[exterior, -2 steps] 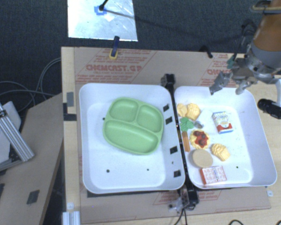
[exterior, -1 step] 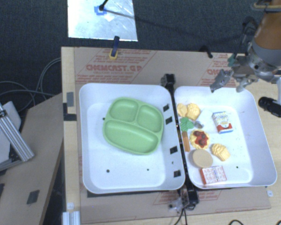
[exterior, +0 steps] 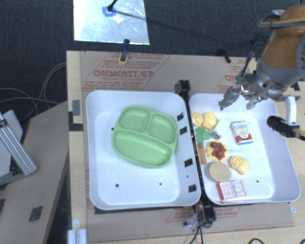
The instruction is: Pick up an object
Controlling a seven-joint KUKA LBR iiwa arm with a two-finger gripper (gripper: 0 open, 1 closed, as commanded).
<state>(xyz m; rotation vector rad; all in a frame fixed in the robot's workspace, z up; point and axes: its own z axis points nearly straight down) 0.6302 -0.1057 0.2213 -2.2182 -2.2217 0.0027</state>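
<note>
- Two white bins sit side by side on a cardboard-covered bench [exterior: 127, 72]; the right bin [exterior: 282, 184] holds small toy foods.
- Among them: a red-and-white carton [exterior: 241, 132], a yellow piece [exterior: 205, 120], a round tan disc [exterior: 219, 172], and a red-white packet [exterior: 232, 189].
- The gripper [exterior: 241, 99] hovers over this bin's far edge, fingers spread apart, grasping nothing.
- The left bin [exterior: 99, 187] holds a green divided plate [exterior: 144, 136].
</note>
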